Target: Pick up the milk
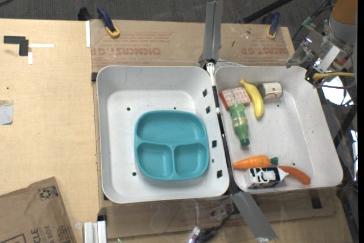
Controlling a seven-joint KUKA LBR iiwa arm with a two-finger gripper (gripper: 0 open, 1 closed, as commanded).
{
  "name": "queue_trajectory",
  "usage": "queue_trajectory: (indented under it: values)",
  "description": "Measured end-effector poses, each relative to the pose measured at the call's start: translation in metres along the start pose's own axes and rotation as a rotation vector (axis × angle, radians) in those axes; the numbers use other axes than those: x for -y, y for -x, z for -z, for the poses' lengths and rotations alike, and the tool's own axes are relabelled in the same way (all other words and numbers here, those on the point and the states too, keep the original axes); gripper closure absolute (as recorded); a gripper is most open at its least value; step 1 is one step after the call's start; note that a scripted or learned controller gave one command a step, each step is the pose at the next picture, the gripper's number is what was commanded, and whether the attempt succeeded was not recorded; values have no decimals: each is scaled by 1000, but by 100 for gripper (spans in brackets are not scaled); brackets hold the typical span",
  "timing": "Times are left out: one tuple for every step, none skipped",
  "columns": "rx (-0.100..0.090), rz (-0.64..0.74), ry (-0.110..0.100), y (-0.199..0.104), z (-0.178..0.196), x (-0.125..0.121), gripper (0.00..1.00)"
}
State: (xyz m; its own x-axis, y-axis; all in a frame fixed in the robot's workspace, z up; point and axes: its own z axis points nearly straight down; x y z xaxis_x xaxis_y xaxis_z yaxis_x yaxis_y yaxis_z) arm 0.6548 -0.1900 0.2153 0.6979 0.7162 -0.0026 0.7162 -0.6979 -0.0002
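A teal divided plate [170,145] is sitting in the middle of the left bin [114,122], with nothing on it. In the right bin [318,122], a green bottle [240,123] is lying lengthwise near the divider, a red-and-white packet [234,97] is resting just above it, a banana [253,98] is curving beside the packet, and a small white cup-like container [272,90] is lying next to the banana. Along the near wall, a carrot [255,163] is lying just above the milk [264,177], a small black-and-white carton on its side in the bin's near corner, with a second orange piece [297,174] touching its right end. The gripper [316,60] is hanging over the bin's far right rim, well apart from the milk; whether its fingers are spread or pressed together cannot be told from this angle. The milk is looking like an awkward target: with the wall behind it and the orange pieces crowding two sides, descending fingers could be landing on a carrot or the rim instead, or pinching a carrot along with the carton and letting it slip.
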Motion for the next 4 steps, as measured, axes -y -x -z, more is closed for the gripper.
queue_trajectory:
  values:
    - [1, 67, -2, 73, 223, 60, 0]
    - [1, 267, -3, 84, 83, 81, 0]
    - [0, 146, -5, 69, -110, 144, 0]
    - [-4, 391, -4, 108, -125, 89, 0]
